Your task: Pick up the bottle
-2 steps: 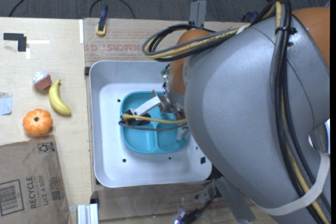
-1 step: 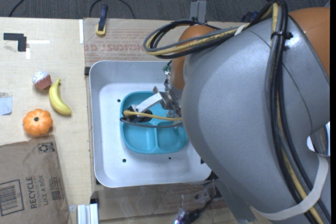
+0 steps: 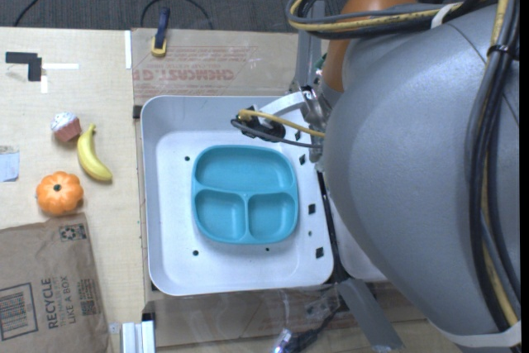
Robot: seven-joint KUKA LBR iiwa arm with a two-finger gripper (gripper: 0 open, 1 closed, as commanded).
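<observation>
The grey arm (image 3: 430, 169) takes up the right half of the camera view, and its orange band (image 3: 372, 0) shows near the top. Its bulk hides the right bin and whatever lies in it. A yellow cable with a black connector (image 3: 258, 125) reaches from the arm over the top edge of the left white bin (image 3: 165, 260). A blue divided plate (image 3: 245, 194) lies in the middle of that bin.
On the wooden bench left of the bin lie a banana (image 3: 92, 155), a small orange pumpkin (image 3: 59, 193) and a cupcake (image 3: 65, 127). A cardboard box (image 3: 45, 285) sits at the lower left. A yellow clamp (image 3: 159, 41) stands at the bench's back edge.
</observation>
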